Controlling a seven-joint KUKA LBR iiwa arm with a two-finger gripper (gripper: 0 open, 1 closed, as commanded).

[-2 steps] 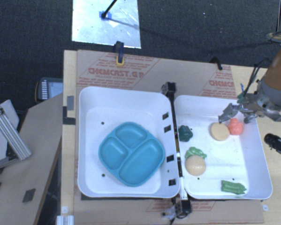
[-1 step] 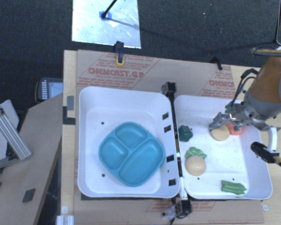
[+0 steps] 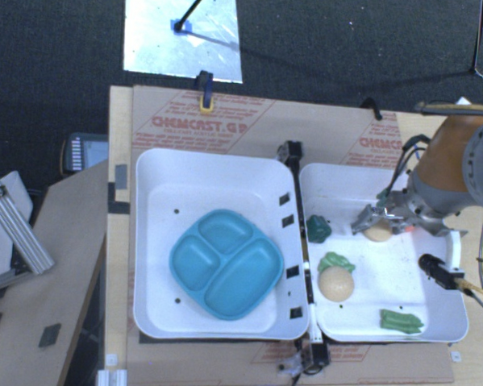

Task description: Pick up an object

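In the right bin [image 3: 441, 320], my gripper [image 3: 375, 218] hangs low over the far middle, right above a small beige object [image 3: 378, 232] that peeks out beneath it. A dark green piece [image 3: 317, 228] lies at the bin's left wall. A tan ball [image 3: 337, 285] with a pale green leafy piece [image 3: 335, 262] against its far side sits left of centre. A flat green item [image 3: 401, 321] lies near the front wall. The arm's orange band [image 3: 445, 154] rises at the right.
The left bin [image 3: 151, 304] holds a blue divided plate [image 3: 226, 262]. A divider with black clips [image 3: 297, 248] runs between the bins. A black part [image 3: 436, 271] mounted on the arm juts over the right bin's right side.
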